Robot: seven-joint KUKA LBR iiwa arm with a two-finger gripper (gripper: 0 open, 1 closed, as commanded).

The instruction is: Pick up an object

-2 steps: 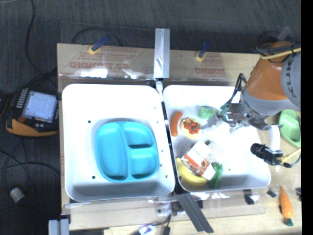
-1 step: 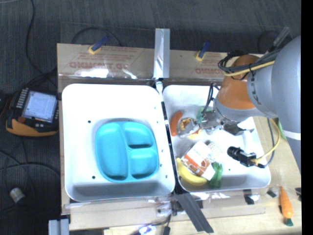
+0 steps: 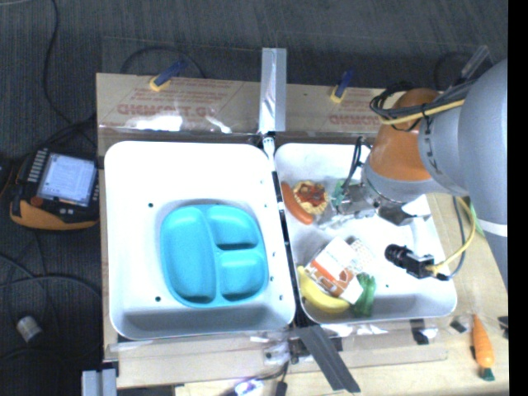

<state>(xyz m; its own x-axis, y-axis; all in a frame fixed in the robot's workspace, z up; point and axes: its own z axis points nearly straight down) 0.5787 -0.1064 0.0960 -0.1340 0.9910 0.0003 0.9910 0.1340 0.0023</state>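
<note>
The grey arm's two-finger gripper (image 3: 351,201) hangs low in the right white bin (image 3: 429,304), a red-orange slice-shaped toy (image 3: 304,199) just left of it, a white-and-orange carton (image 3: 338,268) and yellow banana (image 3: 320,297) below it.

Two white bins (image 3: 124,246), a bright turquoise divided tray (image 3: 213,254) in the left bin, a yellow banana (image 3: 320,297), a white and orange-red carton (image 3: 338,267), a green item (image 3: 365,294), a red and orange patterned item (image 3: 304,199), grey arm (image 3: 474,139) with orange band (image 3: 400,151).
</note>
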